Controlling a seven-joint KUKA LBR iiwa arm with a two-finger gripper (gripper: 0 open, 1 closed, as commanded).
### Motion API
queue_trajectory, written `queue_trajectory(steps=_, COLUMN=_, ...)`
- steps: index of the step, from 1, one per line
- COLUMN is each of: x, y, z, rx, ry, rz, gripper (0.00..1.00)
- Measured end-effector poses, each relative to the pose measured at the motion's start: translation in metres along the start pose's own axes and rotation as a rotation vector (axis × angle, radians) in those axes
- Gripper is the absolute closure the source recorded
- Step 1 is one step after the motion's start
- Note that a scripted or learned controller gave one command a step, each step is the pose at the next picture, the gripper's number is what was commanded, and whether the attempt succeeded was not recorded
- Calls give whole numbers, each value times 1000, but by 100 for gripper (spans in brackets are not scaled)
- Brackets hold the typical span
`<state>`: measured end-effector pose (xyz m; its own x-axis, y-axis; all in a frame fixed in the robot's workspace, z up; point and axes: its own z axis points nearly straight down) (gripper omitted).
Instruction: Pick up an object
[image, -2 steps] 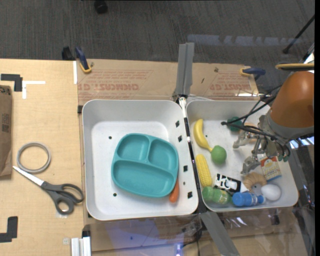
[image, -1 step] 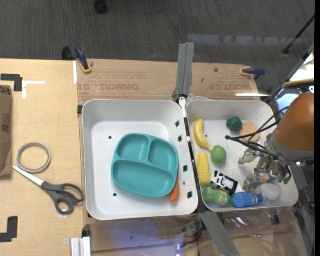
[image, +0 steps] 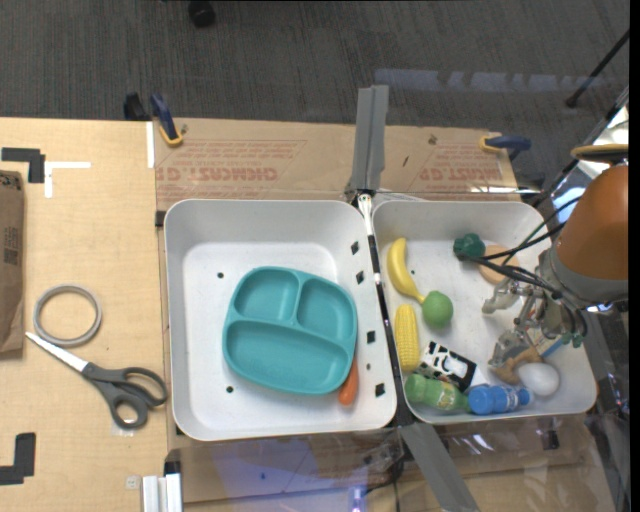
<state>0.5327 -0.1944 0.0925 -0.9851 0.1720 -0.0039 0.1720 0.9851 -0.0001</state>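
The right bin (image: 450, 212) holds a yellow banana (image: 400, 267), a green lime (image: 437, 308), a corn cob (image: 407, 336), a black-and-white packet (image: 447, 364), a green bottle (image: 436, 394), a blue bottle (image: 496, 399), a white egg (image: 539, 379), a dark green piece (image: 468, 246) and a peach-coloured piece (image: 492, 264). My gripper (image: 503, 327) hangs low over the bin's right side, just left of and above the egg. Its fingers (image: 497, 301) stand apart, open, with bare bin floor between them. The arm's orange band (image: 600, 230) covers the bin's right rim.
The left bin (image: 190, 300) bears a teal divided plate (image: 290, 331) with an orange carrot (image: 348, 384) at its lower right edge. On the bench to the left lie scissors (image: 105, 380) and a tape roll (image: 67, 314). Cardboard (image: 260, 160) lies behind the bins.
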Motion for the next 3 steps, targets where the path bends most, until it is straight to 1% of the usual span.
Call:
queue_trajectory(steps=1, x=-2, y=1, z=-10, rx=1, ry=-4, rz=-4, gripper=100)
queue_trajectory(steps=2, x=-2, y=2, z=-10, rx=1, ry=-4, rz=-4, gripper=0)
queue_trajectory(steps=3, x=-107, y=34, z=0, rx=0, ry=0, rz=98, gripper=0)
